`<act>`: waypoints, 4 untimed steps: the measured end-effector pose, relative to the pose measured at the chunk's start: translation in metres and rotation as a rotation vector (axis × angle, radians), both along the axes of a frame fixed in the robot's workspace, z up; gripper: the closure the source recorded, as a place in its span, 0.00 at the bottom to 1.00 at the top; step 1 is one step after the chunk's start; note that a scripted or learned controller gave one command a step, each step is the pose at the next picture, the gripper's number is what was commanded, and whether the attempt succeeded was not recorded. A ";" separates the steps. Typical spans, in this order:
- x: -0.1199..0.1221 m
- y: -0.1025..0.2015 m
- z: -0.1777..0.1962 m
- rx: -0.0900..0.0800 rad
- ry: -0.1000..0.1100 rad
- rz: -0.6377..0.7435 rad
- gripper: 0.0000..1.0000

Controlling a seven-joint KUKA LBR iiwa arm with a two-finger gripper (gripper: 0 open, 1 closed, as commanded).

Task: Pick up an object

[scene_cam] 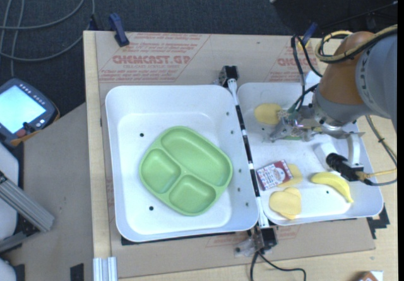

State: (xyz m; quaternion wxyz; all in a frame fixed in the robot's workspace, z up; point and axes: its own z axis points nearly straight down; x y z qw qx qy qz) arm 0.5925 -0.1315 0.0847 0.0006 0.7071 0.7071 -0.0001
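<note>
In the right bin (360,207) lie a round yellow fruit (267,113) at the back left, a red and white packet (273,175), a flat yellow piece (285,203) at the front and a banana (333,182) on the right. My gripper (288,128) hangs low over the bin's back half, just right of and below the round yellow fruit. It is seen from above, and the wrist hides much of it. No object shows in its grasp.
The left bin (126,122) holds a green divided plate (185,170). A black clip joint (228,74) sits where the bins meet at the back. Cables (353,169) trail from the arm over the right bin's right side.
</note>
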 end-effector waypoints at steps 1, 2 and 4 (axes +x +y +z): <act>0.072 0.040 0.000 0.001 -0.001 0.002 0.00; 0.027 0.032 0.000 0.001 0.002 -0.001 0.00; 0.006 0.123 0.100 0.002 0.000 0.001 1.00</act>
